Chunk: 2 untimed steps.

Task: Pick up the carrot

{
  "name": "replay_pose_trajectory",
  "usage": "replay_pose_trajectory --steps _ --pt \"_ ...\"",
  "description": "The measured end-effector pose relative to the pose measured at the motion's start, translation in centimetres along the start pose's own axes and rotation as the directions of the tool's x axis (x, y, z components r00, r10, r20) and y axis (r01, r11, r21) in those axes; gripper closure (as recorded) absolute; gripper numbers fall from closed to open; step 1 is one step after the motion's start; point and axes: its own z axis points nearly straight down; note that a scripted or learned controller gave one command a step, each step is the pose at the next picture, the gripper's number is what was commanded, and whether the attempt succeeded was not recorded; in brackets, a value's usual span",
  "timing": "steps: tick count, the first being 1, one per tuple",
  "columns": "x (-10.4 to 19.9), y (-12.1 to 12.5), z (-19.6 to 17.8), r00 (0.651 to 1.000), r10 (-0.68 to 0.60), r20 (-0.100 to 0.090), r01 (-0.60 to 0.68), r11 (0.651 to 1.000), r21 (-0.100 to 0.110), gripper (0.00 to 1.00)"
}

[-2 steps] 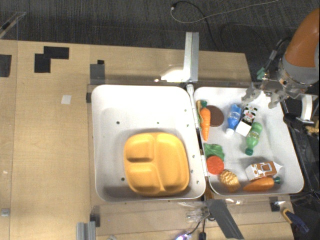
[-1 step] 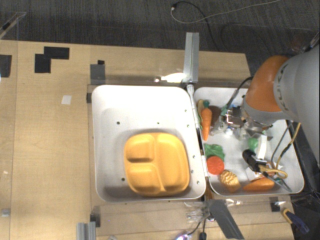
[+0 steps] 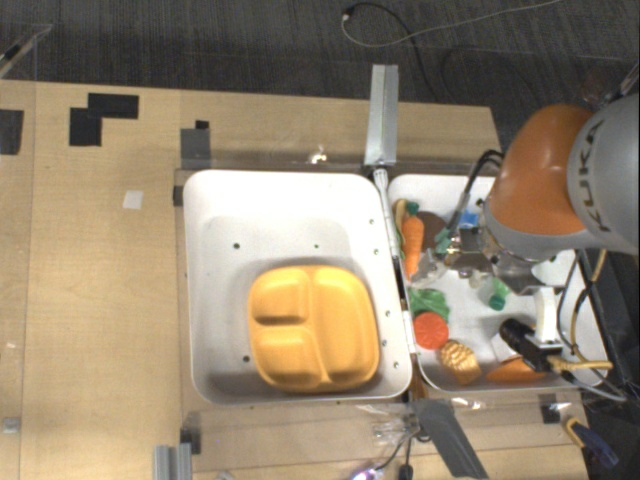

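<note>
yellow divided tray (image 3: 313,326) in left bin (image 3: 215,208); perhaps a tomato (image 3: 431,329)

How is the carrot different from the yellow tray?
The carrot is orange with a green top; the yellow tray is yellow all over. The carrot is thin and long; the tray is wide, flat and split into compartments. The carrot lies in the right bin against its left wall, near the gripper; the tray sits alone in the left bin. Both rest inside a white bin.
</note>
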Motion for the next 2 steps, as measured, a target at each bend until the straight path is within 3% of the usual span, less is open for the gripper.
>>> replay_pose_trajectory --steps 1,2 --pt "1.5 -3.0 0.0 0.843 -0.538 -0.001 0.538 0.843 0.000 0.00" --pt "-1.4 0.7 -2.1 0.969 -0.246 0.000 0.246 0.969 0.000 0.00"
